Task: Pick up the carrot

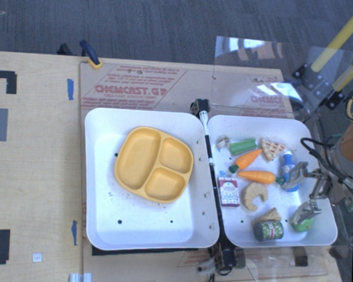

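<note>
Two orange carrots lie in the right bin [321, 231], near its middle. The upper carrot [247, 159] is shorter and lies at a slant, its thin end up toward the right and its thick end with a dark green stub down to the left. The lower carrot [258, 177] is longer and lies nearly level just below the first, with a green tip at its right end.
</note>
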Motion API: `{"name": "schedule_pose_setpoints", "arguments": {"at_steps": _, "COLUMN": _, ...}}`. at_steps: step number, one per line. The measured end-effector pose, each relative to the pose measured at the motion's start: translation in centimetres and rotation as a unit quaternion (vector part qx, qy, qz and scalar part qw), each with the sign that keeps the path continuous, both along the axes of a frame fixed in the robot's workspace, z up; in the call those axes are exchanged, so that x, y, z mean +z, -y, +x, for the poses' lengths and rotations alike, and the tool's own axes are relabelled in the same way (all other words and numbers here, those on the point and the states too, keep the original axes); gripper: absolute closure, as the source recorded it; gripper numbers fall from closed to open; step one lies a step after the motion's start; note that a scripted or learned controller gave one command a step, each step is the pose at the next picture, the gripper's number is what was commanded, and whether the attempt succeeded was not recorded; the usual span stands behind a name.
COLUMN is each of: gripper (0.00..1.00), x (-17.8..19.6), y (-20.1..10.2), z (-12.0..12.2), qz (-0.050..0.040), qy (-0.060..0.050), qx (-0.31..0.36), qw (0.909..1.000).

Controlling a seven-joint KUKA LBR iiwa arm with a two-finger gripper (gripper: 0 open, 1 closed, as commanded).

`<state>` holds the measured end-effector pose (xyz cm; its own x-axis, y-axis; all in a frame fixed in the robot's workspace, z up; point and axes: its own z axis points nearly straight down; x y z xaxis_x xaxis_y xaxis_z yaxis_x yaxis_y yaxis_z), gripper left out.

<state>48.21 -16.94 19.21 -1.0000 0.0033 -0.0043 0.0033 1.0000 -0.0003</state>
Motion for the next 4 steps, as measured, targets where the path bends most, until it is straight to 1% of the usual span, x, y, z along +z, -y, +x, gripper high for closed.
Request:
{"name": "schedule_pose_setpoints", "arguments": {"at_steps": 1, "gripper": 0.00, "x": -2.2, "y": -3.5, "z": 10.2, "qz": 0.0014, "qy": 0.002, "qx": -0.041, "qw": 0.9992}}
{"name": "schedule_pose_setpoints", "arguments": {"at_steps": 2, "gripper": 0.00, "x": -7.4, "y": -5.2, "z": 10.5, "qz": -0.0001, "qy": 0.003, "qx": -0.102, "qw": 0.9948}}
{"name": "schedule_pose_setpoints", "arguments": {"at_steps": 3, "gripper": 0.00, "x": -10.2, "y": -5.3, "z": 7.6, "qz": 0.0015, "qy": 0.004, "qx": -0.205, "qw": 0.9788}}
{"name": "schedule_pose_setpoints", "arguments": {"at_steps": 4, "gripper": 0.00, "x": -10.1, "y": -7.2, "z": 2.9, "qz": -0.0005, "qy": 0.006, "qx": -0.273, "qw": 0.9619}}
